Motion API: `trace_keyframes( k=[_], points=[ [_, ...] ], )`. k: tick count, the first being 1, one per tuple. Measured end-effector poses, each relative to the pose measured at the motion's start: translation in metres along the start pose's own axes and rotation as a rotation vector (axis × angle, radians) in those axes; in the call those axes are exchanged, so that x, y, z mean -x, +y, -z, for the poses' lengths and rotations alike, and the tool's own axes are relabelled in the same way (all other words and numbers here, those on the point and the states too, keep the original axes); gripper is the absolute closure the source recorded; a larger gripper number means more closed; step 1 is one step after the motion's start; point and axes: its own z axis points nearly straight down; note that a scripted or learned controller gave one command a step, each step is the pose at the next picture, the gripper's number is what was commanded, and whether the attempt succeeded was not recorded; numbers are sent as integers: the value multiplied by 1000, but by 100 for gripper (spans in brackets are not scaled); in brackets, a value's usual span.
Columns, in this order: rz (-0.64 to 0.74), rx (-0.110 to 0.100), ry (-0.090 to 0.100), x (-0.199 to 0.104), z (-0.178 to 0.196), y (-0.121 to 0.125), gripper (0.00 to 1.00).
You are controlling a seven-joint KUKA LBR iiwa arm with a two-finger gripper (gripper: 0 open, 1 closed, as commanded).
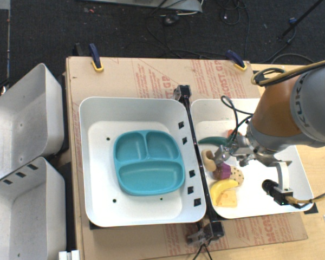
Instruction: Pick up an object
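Over right bin (298, 169), gripper (225, 157) is lowered onto toy pile: purple piece (223, 171), banana (222, 187), cheese wedge (228, 199). Opening of gripper cannot be told; nothing is seen held. Risk: pieces touching each other, so neighbour may be pushed aside or two pieces pinched and dropped.

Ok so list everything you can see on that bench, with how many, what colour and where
Bins: two, white, side by side on the bench.
Divided plate: one, teal, in the middle of the left bin.
Banana: one, yellow, near the right bin's left wall.
Cheese wedge: one, yellow, just below the banana.
Purple piece: one, purple, above the banana, under the gripper.
Tan piece: one, beige, by the right bin's left wall.
Clamps: two, blue and yellow, at the board's far edge.
Arm: one, grey with orange band, over the right bin.
Gripper: one, dark metal, low over the toys.
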Motion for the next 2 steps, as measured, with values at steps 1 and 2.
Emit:
trace_keyframes(
  k=[1,2],
  points=[
    [-3,6,-2,1,13,1,100],
    [3,11,-3,0,66,-7,100]
  ],
)
